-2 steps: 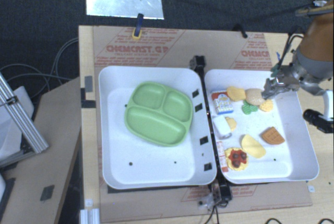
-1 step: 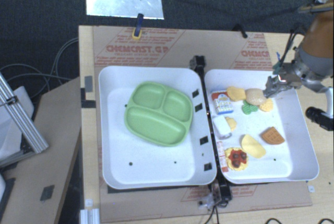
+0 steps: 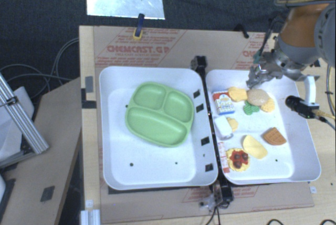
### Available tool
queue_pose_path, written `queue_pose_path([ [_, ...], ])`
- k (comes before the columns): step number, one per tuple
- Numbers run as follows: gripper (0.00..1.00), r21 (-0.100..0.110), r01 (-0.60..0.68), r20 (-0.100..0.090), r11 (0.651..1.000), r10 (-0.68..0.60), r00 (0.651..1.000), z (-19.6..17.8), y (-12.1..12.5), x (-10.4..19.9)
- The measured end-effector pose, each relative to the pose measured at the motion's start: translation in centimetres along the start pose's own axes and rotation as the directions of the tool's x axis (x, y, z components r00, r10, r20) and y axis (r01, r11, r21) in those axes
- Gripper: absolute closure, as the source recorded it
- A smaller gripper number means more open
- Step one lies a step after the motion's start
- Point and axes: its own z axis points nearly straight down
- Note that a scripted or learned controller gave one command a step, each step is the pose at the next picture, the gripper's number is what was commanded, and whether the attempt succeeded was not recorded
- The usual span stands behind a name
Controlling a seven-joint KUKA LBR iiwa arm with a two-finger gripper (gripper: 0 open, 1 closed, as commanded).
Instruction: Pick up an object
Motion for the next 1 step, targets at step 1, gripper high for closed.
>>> queue_pose_path([
  [1,1.0,0.0,0.0,-0.001,1.0,0.0,1.0,-0.94,2.75,5.68],
])
